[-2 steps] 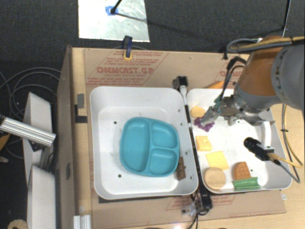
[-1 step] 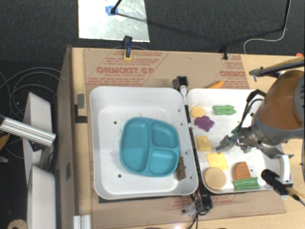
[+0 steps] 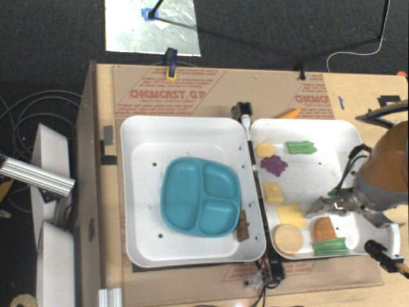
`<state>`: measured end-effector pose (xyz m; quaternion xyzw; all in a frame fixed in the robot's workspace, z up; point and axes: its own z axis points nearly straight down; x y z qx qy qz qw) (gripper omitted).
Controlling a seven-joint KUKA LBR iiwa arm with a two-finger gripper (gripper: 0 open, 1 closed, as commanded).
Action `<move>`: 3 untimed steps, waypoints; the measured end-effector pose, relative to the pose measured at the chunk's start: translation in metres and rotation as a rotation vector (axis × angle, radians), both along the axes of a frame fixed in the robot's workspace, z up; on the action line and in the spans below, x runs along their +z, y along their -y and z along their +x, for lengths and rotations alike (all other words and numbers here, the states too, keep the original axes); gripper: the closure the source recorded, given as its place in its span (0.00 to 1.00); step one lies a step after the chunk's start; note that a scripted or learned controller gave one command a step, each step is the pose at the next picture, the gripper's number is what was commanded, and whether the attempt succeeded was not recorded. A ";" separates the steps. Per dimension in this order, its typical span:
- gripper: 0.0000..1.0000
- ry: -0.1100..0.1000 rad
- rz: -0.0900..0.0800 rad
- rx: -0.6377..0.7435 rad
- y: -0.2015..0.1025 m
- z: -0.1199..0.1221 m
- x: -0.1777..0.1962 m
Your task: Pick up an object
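Your gripper (image 3: 319,204): low in the right bin (image 3: 332,133), beside the yellow block (image 3: 291,214); finger state unreadable.

Bench (image 3: 192,85) bearing two white bins (image 3: 137,171)

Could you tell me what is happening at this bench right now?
A robot arm reaches in from the right over the right bin, which holds small toy food pieces. Its gripper is low, just above an orange-brown piece, with nothing seen held. The left bin holds a blue divided plate.
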<state>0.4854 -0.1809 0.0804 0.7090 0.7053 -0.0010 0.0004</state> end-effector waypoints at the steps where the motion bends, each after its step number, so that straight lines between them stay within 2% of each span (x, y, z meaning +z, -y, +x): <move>1: 0.00 0.013 -0.004 0.011 0.018 0.057 0.092; 2: 0.00 -0.002 0.003 0.004 0.026 -0.001 0.064; 3: 0.00 0.000 0.004 0.012 -0.037 0.001 0.001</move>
